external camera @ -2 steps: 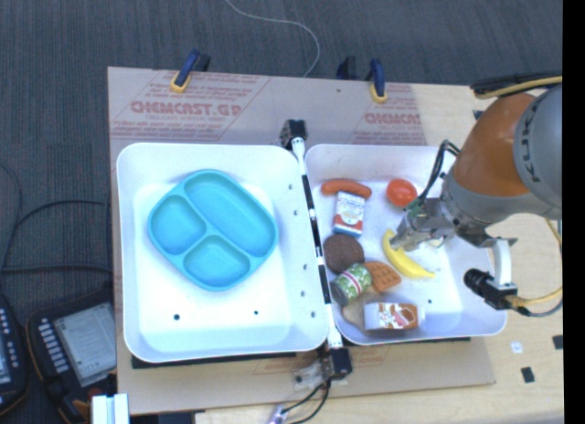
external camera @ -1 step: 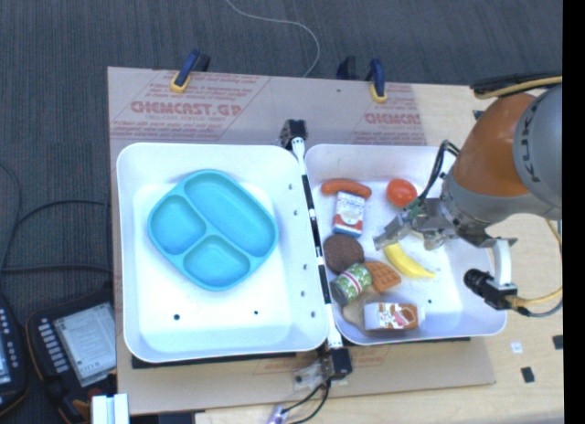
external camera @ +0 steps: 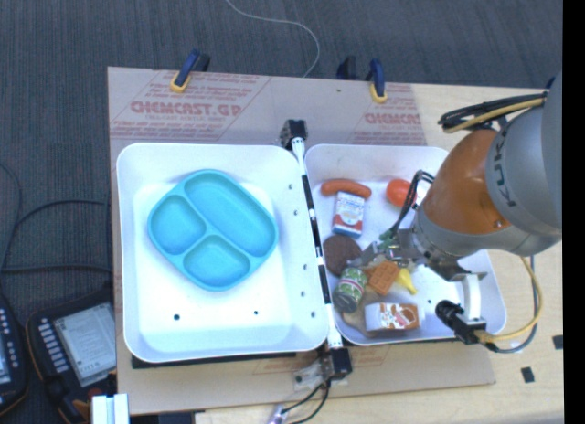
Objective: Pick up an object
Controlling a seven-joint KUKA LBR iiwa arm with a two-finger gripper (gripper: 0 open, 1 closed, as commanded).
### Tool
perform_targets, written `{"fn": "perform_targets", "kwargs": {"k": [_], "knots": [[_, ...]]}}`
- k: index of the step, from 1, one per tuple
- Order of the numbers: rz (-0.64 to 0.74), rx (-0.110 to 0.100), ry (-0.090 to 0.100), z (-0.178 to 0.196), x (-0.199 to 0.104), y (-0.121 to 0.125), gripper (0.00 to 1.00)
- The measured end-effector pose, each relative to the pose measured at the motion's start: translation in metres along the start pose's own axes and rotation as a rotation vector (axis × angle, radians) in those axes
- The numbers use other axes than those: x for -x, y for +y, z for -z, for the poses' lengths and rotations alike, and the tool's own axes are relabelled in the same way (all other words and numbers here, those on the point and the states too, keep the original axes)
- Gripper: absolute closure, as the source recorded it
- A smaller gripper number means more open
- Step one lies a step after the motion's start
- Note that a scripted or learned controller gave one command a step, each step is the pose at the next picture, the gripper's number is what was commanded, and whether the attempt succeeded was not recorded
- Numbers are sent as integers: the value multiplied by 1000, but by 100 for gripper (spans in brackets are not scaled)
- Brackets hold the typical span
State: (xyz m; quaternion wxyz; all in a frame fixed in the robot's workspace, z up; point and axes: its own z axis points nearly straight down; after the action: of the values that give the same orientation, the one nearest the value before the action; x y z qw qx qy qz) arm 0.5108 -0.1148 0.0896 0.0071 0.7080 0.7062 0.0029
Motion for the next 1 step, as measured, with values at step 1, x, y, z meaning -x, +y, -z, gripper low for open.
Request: {"fn": "perform_targets", "kwargs": {"k": [1], "knots": [[0,3,1,11,0,2,100]]}}
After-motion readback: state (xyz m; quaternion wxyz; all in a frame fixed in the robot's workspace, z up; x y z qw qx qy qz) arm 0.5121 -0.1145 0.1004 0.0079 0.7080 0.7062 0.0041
